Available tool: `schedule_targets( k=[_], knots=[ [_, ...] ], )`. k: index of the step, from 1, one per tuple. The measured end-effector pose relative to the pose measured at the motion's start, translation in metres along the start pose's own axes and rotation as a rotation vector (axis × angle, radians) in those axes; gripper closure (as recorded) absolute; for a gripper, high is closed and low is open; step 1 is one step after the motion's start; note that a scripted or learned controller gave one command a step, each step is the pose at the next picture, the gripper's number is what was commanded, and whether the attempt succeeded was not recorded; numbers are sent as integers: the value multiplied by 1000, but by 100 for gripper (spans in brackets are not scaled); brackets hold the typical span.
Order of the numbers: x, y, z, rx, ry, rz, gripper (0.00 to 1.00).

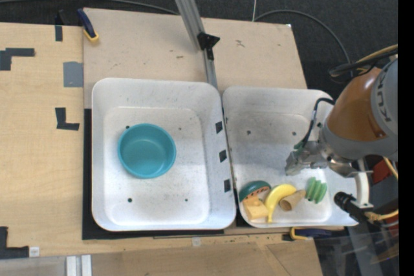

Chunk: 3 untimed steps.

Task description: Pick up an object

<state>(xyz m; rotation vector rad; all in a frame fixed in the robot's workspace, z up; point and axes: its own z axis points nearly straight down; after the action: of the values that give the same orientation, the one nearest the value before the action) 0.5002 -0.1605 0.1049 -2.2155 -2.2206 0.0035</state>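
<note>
A wooden bench [39, 139] holds 2 white bins side by side. The left bin [155, 90] has 1 teal bowl [147, 150] in it. The right bin [272, 106] has the toys, all bunched in its near corner. The grey and orange arm [359, 116] reaches in from the right. Its gripper [299, 163] hangs low over the right bin, and I cannot tell how its tips are set. The yellow banana [279, 196] lies just below the gripper, toward the near edge, long side slanting. A green ridged toy [316, 191] sits right of the banana. A round green and red toy [254, 191] and a yellow block [256, 209] crowd its left.
</note>
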Motion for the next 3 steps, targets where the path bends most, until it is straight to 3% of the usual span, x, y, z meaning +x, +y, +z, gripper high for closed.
schedule_targets(
  k=[2,3],
  knots=[
    [3,15,-107,-10,-4,0,100],
    [4,15,-111,-4,-1,1,100]
  ],
)
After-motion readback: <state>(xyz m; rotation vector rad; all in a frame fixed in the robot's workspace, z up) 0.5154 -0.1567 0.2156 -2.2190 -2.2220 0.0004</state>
